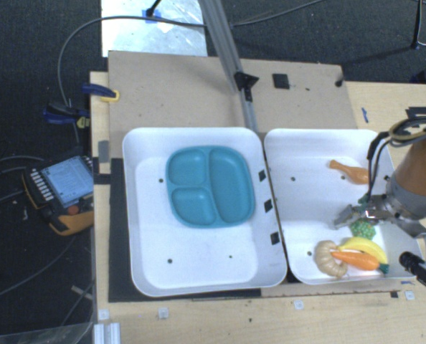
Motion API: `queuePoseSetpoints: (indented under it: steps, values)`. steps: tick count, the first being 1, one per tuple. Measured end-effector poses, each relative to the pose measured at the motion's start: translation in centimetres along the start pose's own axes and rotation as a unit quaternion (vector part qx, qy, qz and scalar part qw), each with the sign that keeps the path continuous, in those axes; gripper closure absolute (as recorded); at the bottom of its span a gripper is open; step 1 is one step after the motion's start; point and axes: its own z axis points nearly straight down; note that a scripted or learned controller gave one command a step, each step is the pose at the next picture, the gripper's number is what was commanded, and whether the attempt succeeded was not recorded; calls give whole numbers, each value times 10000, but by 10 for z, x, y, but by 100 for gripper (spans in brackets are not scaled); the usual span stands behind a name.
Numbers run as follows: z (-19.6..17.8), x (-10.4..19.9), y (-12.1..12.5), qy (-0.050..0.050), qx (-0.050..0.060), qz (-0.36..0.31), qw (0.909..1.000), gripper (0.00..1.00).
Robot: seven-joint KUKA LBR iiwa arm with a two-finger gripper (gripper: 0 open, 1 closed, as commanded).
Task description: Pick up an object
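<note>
- The arm [417,174] reached in from the right over the right bin [299,156], its gripper [358,215] low near that bin's near right part.
- Whether the claw was released or clenched could not be told; nothing could be seen held in it.
- The likely targets lay in a cluster in the near corner of the right bin: a green piece [363,228] just beside the gripper, a banana [366,247], a carrot [356,259] and a tan, knobbly piece [330,258], all touching or nearly so.
- An orange-brown piece [349,170] lay well apart from them, near the far side of the same bin.
- The left bin [145,192] held a teal divided plate [211,185].
- The step in hand looked like the approach or descent onto the cluster, most likely toward the green piece.
- The next move would call for settling on one item, closing on it alone, then lifting straight up; the crowding made a slip or a double grab likely.
</note>
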Motion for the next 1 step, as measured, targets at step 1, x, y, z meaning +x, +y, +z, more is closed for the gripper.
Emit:
queuePoseSetpoints:
  steps: [1]
  values:
    - [-14,-2,3,-27,-54,5,10000,100]
